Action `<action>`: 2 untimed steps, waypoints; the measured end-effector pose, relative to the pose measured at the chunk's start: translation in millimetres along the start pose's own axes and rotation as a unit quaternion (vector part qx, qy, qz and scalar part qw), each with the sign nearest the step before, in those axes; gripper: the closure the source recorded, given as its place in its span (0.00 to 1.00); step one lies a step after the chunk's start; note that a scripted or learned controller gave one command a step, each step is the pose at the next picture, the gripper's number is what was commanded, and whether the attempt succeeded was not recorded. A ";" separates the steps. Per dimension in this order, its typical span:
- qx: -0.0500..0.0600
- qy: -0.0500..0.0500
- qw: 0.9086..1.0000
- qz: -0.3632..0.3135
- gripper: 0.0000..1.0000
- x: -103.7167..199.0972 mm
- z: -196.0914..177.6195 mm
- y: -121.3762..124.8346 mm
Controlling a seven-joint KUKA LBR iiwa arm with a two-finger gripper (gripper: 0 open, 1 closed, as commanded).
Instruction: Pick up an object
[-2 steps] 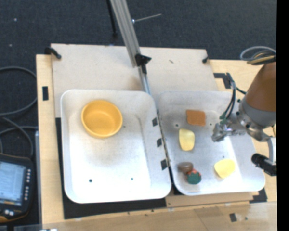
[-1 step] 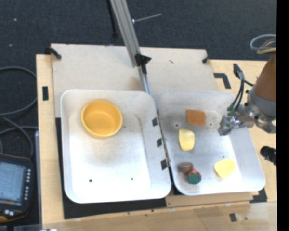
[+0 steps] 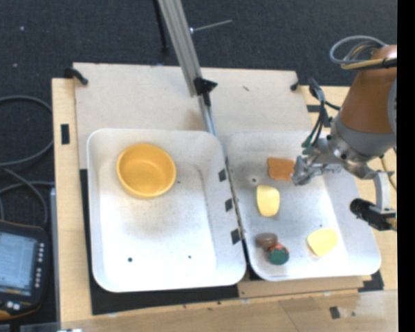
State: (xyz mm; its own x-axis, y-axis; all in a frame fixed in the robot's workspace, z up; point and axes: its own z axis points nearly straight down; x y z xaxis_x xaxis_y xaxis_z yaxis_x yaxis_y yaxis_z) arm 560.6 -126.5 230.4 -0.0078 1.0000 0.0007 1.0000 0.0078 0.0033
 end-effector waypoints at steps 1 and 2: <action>0.001 0.000 1.000 0.001 1.00 45.7 5.7 6.9; 0.002 0.000 1.000 0.000 1.00 98.5 11.4 12.1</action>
State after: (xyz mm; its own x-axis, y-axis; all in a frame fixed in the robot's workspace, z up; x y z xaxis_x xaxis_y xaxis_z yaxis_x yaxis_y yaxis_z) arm 572.0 -27.8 219.2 -0.0069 1.0000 0.0015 1.0000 0.0069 -0.0012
